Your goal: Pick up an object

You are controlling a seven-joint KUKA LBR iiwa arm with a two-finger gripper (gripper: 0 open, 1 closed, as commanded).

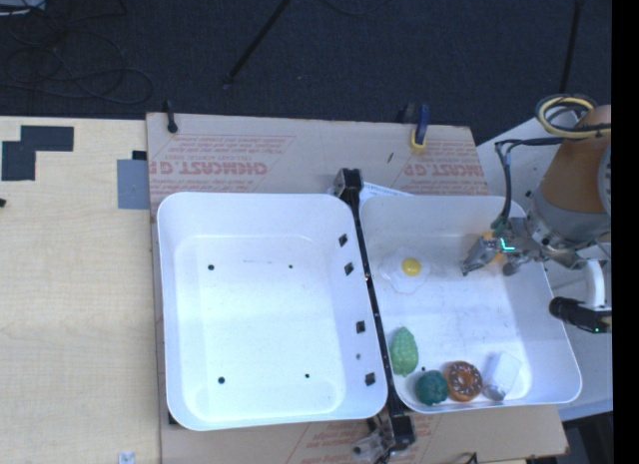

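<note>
My gripper (490, 264) hangs over the right side of the right bin (544, 352), open, with nothing between its fingers. To its left, a toy fried egg (410, 268) with a yellow yolk lies on the bin floor, apart from the gripper. Along the bin's front edge lie a light green lumpy object (403, 350), a dark teal ball-like object (431, 388), a brown frosted donut (462, 380) and a pale translucent piece (505, 371). The arm's orange band (574, 178) shows at the right edge.
The left bin (175, 252) sits beside the right one, with a black divider strip (361, 292) between them. Both rest on a cardboard sheet (250, 158). A blue and yellow clamp (419, 130) holds the cardboard's far edge. Cables run near the arm.
</note>
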